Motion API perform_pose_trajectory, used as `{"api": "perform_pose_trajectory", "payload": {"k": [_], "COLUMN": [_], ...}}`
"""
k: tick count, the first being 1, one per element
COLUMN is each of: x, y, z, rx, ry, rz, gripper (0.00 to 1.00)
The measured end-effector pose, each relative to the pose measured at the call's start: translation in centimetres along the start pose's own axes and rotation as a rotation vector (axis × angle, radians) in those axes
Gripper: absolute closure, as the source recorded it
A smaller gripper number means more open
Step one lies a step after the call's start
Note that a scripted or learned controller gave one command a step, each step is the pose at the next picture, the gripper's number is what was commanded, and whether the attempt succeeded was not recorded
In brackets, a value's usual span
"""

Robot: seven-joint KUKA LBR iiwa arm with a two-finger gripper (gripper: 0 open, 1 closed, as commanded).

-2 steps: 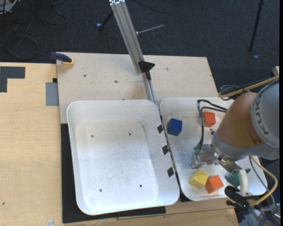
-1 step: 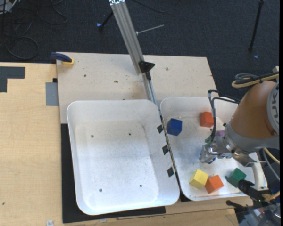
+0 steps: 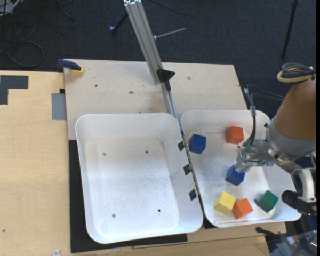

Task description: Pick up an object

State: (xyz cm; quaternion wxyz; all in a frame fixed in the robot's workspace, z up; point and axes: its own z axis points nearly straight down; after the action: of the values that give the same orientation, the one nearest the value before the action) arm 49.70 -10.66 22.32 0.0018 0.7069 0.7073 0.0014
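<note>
The right bin [image 3: 213, 122] holds several cubes. An orange cube [image 3: 234, 135] lies near its back and a blue cube [image 3: 197, 143] sits close to the divider. Along the front are a yellow cube [image 3: 224, 202], a second orange cube [image 3: 242, 207] and a green cube [image 3: 267, 200]. Another blue cube [image 3: 234, 175] lies mid-bin, directly under my gripper [image 3: 244, 162], whose tips come down at the cube's top right edge. The arm reaches in from the right and its wrist hides the finger gap.
The left bin [image 3: 96, 137] lies beside the right one, parted by a ridge with black clips [image 3: 186, 169]. A slanted aluminium bar [image 3: 146, 36] rises behind the bins. A yellow and blue clamp [image 3: 71, 65] sits at the board's far left corner.
</note>
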Motion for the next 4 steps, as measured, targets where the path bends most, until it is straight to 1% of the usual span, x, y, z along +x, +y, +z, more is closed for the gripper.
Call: {"api": "perform_pose_trajectory", "payload": {"k": [1,2,3,4], "x": [-0.1,4.1,7.4,11.7], "y": [0.1,3.6,6.3,9.5], "z": [-5.0,-5.1,-4.5,-2.3], "rx": [0.001,0.005,0.006,0.007], "ry": [0.0,0.0,0.001,0.001], "rz": [0.0,-0.003,-0.002,-0.002], "gripper": [1.0,1.0,1.0,1.0]}}
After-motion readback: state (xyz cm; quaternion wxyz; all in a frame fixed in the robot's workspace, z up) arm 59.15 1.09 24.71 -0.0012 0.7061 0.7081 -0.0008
